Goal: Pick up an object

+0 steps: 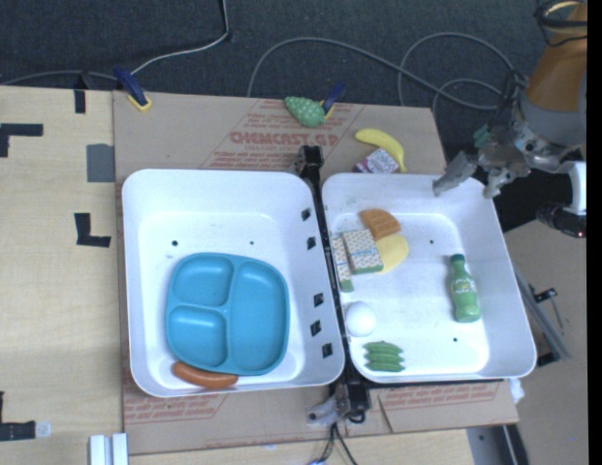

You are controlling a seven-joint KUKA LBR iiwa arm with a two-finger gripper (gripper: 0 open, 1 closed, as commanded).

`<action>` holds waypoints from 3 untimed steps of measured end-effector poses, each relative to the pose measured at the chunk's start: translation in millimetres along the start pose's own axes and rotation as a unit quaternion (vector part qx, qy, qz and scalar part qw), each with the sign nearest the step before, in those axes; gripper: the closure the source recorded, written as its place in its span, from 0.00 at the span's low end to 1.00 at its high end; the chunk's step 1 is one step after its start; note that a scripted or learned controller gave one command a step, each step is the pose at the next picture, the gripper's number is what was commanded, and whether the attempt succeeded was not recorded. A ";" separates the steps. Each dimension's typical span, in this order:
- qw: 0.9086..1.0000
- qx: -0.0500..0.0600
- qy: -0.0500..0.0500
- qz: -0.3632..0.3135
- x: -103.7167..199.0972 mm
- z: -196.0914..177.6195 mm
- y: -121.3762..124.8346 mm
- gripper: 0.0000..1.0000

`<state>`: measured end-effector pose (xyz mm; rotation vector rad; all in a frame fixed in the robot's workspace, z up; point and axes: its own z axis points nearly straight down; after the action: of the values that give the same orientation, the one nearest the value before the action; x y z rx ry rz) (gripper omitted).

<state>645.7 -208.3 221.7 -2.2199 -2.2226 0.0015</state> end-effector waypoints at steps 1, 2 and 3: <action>1.000 0.001 0.001 0.000 53.3 54.3 12.0 0.00; 1.000 -0.001 -0.001 0.000 85.1 135.5 12.1 0.00; 1.000 -0.002 -0.001 0.000 87.2 135.4 -5.1 0.00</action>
<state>640.4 -121.1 86.2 -2.2236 -2.2254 0.0000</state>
